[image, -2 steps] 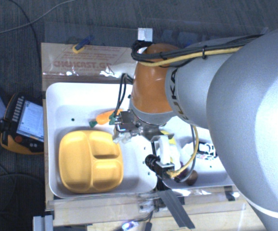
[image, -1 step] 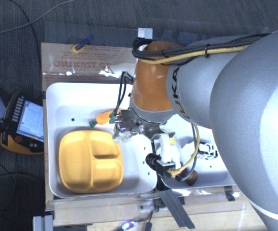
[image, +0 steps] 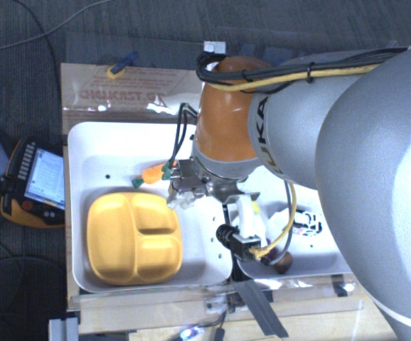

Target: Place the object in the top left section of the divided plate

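Observation:
A yellow divided plate (image: 131,240) lies in the left bin (image: 84,148), toward its front. It has one large section on the left and two smaller ones on the right. A small orange carrot-like object with a green tip (image: 148,175) lies on the bin floor just beyond the plate's far edge. My gripper (image: 180,192) hangs directly to the right of that object, over the plate's far right corner. The orange wrist band (image: 223,119) and grey arm hide much of what lies beneath.
The right bin (image: 312,258) is largely covered by the arm. In it I see a white item with black marks (image: 306,222) and a brown object (image: 283,262). A handheld pendant (image: 38,183) lies left of the bench.

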